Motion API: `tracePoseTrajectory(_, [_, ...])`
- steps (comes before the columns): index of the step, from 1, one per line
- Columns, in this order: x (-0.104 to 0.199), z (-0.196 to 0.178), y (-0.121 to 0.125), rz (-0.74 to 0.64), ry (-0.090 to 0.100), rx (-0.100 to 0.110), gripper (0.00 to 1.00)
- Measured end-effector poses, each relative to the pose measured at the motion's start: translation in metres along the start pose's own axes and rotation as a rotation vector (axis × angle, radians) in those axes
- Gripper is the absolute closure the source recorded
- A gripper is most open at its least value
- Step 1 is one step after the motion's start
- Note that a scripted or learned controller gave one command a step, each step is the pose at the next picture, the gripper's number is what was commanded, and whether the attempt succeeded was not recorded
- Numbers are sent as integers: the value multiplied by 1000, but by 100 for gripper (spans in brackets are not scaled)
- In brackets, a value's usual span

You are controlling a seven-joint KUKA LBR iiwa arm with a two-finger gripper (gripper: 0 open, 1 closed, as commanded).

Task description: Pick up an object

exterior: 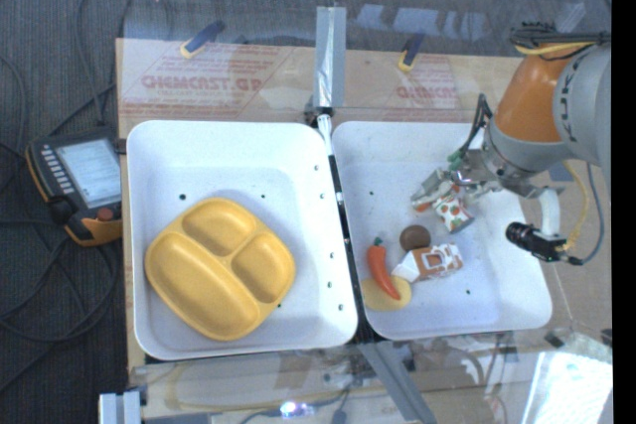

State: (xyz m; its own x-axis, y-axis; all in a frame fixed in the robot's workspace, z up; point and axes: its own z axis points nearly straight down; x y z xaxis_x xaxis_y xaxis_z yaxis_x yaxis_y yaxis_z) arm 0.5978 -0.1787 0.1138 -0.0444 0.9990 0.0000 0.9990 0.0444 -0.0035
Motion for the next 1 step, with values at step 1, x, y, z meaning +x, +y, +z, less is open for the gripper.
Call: tracePoseTrajectory(1, [-13,24,-13,25,-3,-13,0])
